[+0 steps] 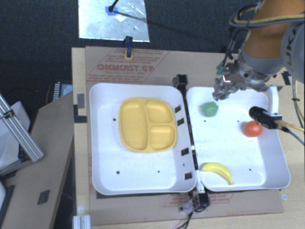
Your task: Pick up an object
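Hovering just above the green ball (209,109), the gripper (220,94) is hanging where I cannot tell its state. Lying beside the divider (187,128), the ball is looking light, smooth, likely slippery; squeezing its widest middle seems best.

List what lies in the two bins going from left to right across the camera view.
Yellow divided plate → green object → banana → red object. The plate sits in the left bin; the other three are in the right bin.
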Robot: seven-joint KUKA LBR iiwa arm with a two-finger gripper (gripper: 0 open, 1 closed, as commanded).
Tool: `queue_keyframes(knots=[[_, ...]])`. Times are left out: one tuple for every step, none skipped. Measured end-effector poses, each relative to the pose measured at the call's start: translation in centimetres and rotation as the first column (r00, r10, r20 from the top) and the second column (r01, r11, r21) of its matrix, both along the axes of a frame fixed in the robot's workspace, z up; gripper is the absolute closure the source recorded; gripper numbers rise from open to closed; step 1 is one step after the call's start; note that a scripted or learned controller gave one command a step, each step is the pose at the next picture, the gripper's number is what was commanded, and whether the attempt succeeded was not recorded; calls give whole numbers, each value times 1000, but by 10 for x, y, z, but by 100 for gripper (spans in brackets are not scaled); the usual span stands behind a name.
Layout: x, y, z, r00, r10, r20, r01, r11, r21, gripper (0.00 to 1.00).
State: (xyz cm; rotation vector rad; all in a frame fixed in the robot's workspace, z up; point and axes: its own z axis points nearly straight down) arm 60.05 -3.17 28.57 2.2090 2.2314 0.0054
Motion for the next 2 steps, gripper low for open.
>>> queue_keyframes(knots=[[7, 59, -20, 1000, 0, -3, 0, 1000, 1, 100], [21, 100, -44, 1000, -1, -3, 1, 1000, 0, 100]])
